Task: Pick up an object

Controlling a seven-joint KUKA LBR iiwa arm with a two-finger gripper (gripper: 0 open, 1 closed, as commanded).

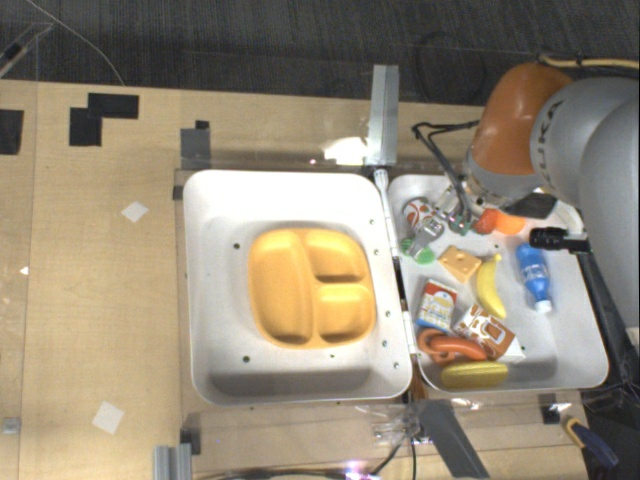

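The right bin (570, 353) holds several toy groceries: a banana (488, 286), a blue bottle (533, 276), a tan wedge (460, 263), a small colourful box (436, 304), a brown and red packet (486, 329), a red-orange curved piece (448, 345) and a yellow oblong piece (474, 373). My gripper (443, 218) reaches down into the bin's back left corner. It sits just beside a red and white can (414, 211) and above a green piece (420, 253). An orange item (498, 222) lies right behind the wrist. The arm hides what lies under the gripper.
The left bin (215, 298) carries a yellow divided tray (310, 284) in its middle. A grey upright post (384, 118) stands behind the wall between the two bins. The arm's orange band (515, 108) and grey body fill the upper right.
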